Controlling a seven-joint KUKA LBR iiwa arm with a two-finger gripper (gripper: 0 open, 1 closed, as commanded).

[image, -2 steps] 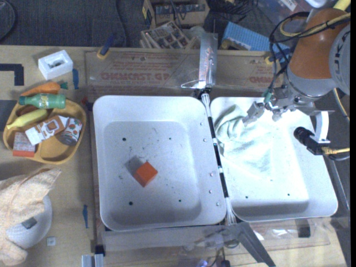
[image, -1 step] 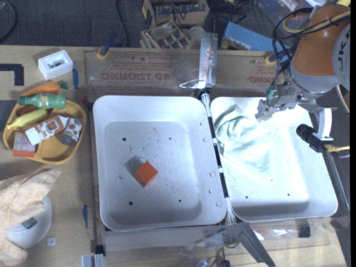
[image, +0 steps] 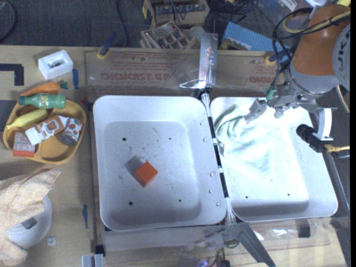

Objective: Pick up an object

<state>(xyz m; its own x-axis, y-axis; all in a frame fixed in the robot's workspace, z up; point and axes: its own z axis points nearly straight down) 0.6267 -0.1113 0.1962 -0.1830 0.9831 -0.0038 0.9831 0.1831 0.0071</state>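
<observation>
Gripper (image: 266, 105), upper right of frame: fingers seemingly apart, clamped on nothing, just above pale cloth (image: 245, 137) in right bin (image: 320, 202). Advice: descend squarely onto a raised fold, close firmly, lift slowly

So the count: two white bins, left bin (image: 111, 121) and right bin (image: 311, 199). One orange block (image: 147, 174) in the left one, one pale crumpled cloth (image: 239, 132) in the right. Off to the side, one yellow bowl (image: 55, 154) and one green bottle (image: 44, 100). One white box (image: 55, 64) too.
</observation>
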